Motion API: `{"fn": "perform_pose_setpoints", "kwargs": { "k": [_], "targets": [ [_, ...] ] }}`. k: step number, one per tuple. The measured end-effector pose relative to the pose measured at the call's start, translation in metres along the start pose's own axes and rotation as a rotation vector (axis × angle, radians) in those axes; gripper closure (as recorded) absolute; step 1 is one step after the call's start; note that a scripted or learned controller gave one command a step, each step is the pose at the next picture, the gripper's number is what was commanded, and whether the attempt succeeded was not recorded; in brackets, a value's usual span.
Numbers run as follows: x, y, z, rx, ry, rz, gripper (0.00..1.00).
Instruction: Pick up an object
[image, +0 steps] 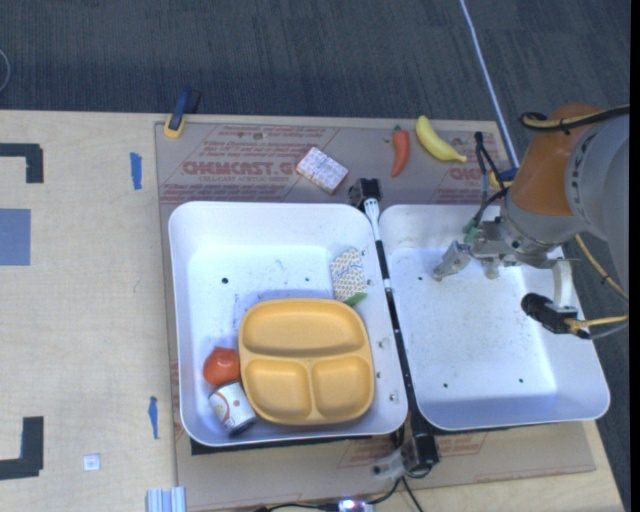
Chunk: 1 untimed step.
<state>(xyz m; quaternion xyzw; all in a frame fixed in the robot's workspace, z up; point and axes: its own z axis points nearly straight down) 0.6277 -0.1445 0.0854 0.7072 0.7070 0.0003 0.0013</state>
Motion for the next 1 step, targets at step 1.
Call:
{"fn": "perform_pose_setpoints", "kwargs": {
  "k": [1],
  "targets": [
    [-0.0128,-0.0622,-0.0856,0.002,0.002,0.000,0.00]
  ]
}}
